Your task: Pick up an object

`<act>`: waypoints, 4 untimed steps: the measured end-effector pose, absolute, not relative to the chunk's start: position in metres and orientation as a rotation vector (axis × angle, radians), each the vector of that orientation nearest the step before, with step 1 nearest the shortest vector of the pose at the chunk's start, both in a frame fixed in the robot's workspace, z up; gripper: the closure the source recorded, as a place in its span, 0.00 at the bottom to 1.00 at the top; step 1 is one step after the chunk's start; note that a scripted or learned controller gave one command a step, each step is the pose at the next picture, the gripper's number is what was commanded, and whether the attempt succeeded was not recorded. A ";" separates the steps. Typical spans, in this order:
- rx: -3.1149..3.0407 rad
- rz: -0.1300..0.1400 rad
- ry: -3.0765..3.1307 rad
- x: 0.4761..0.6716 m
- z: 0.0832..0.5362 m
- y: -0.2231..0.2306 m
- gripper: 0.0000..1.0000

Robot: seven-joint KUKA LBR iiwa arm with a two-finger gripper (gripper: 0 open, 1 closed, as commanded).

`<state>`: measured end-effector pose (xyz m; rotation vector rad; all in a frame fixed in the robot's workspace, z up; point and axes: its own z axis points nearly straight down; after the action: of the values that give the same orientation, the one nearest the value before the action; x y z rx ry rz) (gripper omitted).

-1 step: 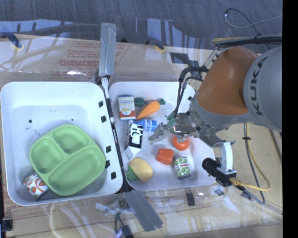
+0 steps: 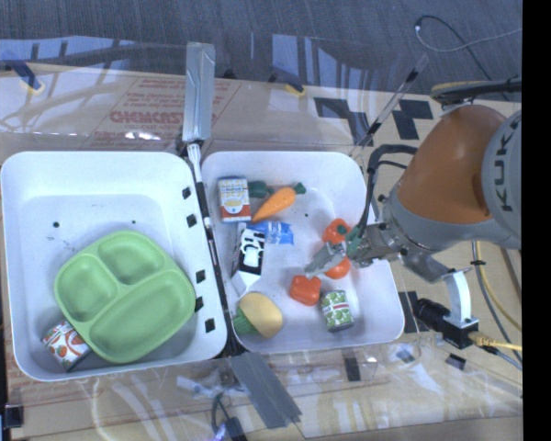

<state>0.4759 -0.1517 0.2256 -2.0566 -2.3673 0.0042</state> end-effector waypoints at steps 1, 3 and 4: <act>-1.941 0.003 -2.466 0.550 0.206 -0.177 0.00; -1.810 -0.012 -2.595 0.644 0.114 -0.133 0.00; -1.756 -0.012 -2.632 0.655 0.105 -0.114 0.00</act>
<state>0.6550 -0.1140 0.1047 -1.7562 -2.6319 -0.0122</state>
